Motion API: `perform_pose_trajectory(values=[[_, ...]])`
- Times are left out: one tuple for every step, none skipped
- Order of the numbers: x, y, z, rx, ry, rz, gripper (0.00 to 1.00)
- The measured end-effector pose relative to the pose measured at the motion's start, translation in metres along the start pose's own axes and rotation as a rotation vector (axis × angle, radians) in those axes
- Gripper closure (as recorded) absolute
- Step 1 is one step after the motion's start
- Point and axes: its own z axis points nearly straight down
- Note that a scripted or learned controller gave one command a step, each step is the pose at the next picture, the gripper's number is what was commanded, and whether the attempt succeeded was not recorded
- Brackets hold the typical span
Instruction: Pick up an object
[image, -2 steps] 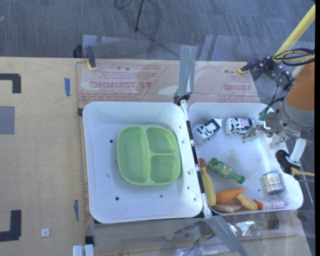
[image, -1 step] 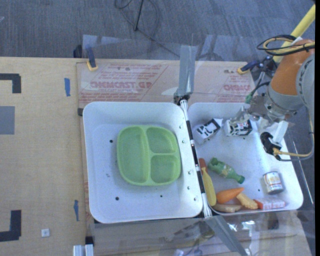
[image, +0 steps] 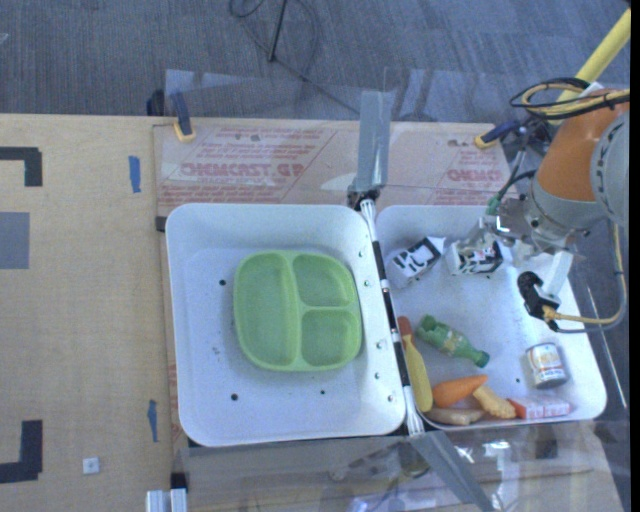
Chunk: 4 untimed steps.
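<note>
With the hand (image: 478, 250) low at the far edge of the right bin (image: 590, 385), beside a black-and-white object (image: 417, 257), the approach step appears under way; finger spacing cannot be determined, so the next move requires centring over one object before closing.

- Two white bins sit side by side on a bench; the left bin (image: 200, 400) holds a green divided plate (image: 297, 310).
- The grey arm (image: 580, 170) with its orange band reaches in from the right, its gripper (image: 478, 255) low over the right bin (image: 590, 390) beside a black-and-white carton (image: 415, 257).
- Also in that bin: a green bottle (image: 452, 341), a banana (image: 417, 374), a carrot (image: 458, 389) and a small can (image: 545, 363).
</note>
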Motion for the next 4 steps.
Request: perform_pose_trajectory(values=[[-0.022, -0.011, 0.000, 0.003, 0.011, -0.125, 0.00], [-0.025, -0.009, -0.014, -0.001, 0.006, -0.123, 1.00], [-0.025, -0.008, -0.014, -0.004, 0.006, -0.123, 0.00], [0.005, -0.004, 0.000, 0.005, -0.002, -0.160, 0.00]])
